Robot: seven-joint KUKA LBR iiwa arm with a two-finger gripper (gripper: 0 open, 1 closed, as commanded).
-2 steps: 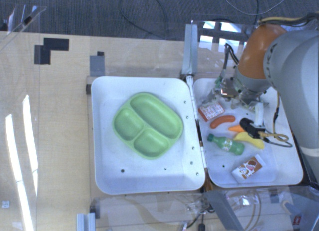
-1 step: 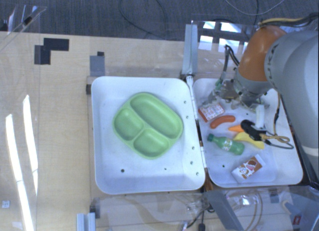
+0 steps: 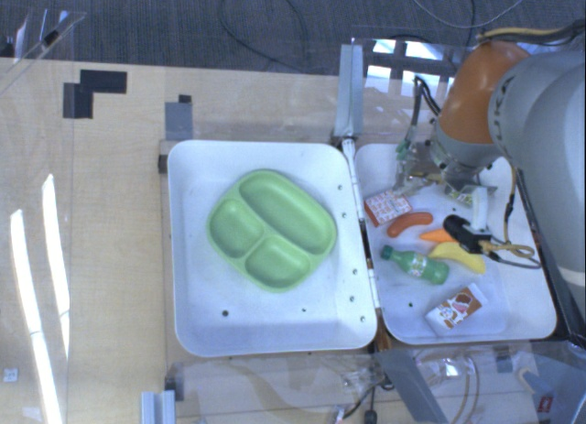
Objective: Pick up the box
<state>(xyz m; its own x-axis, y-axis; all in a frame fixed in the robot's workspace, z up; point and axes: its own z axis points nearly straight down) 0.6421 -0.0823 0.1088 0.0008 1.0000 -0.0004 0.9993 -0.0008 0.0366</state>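
Nearest in the right bin (image 3: 517, 308) lies one brown box (image 3: 455, 309), its print too small to read. Beyond it are one green bottle (image 3: 417, 265), one banana (image 3: 458, 255), one carrot (image 3: 435, 236), one sausage (image 3: 409, 222) and one red box (image 3: 387, 204), with the gripper (image 3: 417, 175) just past that, open or closed I cannot tell. The left bin (image 3: 211, 321) holds one green plate (image 3: 272, 228); the bench (image 3: 92, 230) is pale wood, with dark carpet (image 3: 183, 10) behind.
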